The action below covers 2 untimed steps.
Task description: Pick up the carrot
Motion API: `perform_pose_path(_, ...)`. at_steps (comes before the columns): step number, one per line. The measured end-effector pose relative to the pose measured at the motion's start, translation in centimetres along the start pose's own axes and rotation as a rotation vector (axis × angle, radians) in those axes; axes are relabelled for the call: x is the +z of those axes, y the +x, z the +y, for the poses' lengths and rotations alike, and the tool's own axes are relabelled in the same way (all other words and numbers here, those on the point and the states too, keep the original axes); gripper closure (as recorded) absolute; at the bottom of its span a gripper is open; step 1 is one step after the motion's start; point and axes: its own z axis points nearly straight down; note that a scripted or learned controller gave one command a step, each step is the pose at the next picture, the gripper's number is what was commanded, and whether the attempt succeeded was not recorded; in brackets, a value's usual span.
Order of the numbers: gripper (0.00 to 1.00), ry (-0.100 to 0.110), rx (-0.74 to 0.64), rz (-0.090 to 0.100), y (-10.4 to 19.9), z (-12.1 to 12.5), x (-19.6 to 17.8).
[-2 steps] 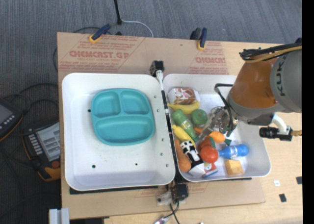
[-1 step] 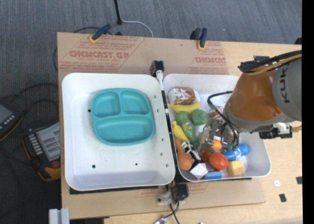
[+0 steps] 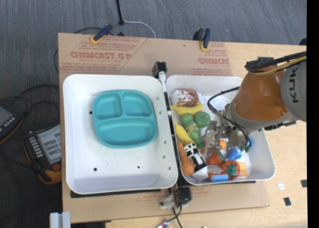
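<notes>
The bench [image 3: 99, 55] carries two white bins side by side. The left bin [image 3: 75, 137] holds a teal divided plate [image 3: 124, 118] set toward its upper middle; the floor around the plate is bare on all sides, with the widest open strip along the near edge.

The right bin [image 3: 266, 164] is crowded. The arm [image 3: 261, 97] enters from the right, and its orange band covers the upper right part of this bin. The gripper [image 3: 223, 139] is low inside the bin, near its middle, among the toys. Whether the fingers are apart or together cannot be determined; wiring and clutter mask them, and no item is seen between them.

The carrot [image 3: 185, 163] lies in the lower left corner of the right bin, close against the wall shared with the left bin. It is aligned roughly along that wall. A black-and-white toy [image 3: 195, 155] lies just beside it on the right, touching or nearly so. A yellow banana [image 3: 182, 133] sits directly above the carrot along the same wall.

Other contents: a packet [image 3: 185, 97] at the upper left, green fruit [image 3: 195, 120] below it, red tomatoes [image 3: 224, 164] and a small can [image 3: 218, 176] near the front edge.

Clearance around the carrot is tight: wall on the left, toys on the right. The gripper stands to the carrot's right, apart from it.
</notes>
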Motion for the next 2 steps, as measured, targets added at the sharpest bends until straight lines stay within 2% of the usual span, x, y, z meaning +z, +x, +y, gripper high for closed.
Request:
perform_pose_path(1,0.0,0.003,0.0,0.005,0.1,-0.2,0.1)
perform_pose_path(2,0.0,0.019,0.601,0.013,-0.8,2.3,0.2)
